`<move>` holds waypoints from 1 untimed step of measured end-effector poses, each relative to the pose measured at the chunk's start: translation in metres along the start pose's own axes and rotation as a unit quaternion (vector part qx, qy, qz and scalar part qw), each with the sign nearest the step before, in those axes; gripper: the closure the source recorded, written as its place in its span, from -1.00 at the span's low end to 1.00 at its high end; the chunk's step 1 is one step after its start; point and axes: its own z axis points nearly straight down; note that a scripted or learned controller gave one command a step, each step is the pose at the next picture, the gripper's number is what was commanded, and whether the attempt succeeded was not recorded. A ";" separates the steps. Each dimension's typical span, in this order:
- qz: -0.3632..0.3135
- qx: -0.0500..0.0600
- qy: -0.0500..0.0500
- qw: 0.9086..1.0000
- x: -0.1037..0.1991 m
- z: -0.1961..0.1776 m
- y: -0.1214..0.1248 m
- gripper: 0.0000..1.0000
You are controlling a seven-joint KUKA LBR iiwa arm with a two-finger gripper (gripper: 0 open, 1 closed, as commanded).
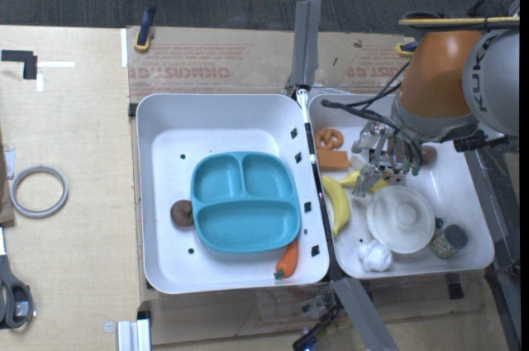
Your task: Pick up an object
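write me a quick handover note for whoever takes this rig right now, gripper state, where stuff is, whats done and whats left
Gripper: low in the right bin, over the banana's upper end; whether it is open or shut cannot be told, and nothing is visibly held.
Right bin: banana, pretzel, orange block, white bowl, small can, white crumpled item.
Left bin: blue divided plate, carrot by its lower right corner, brown round item at its left edge.
Done: arm is down among the objects.
Left: no pick confirmed; grasp and lift still to do.
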 end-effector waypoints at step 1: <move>-0.001 0.000 -0.003 1.000 -0.002 -0.010 0.001 1.00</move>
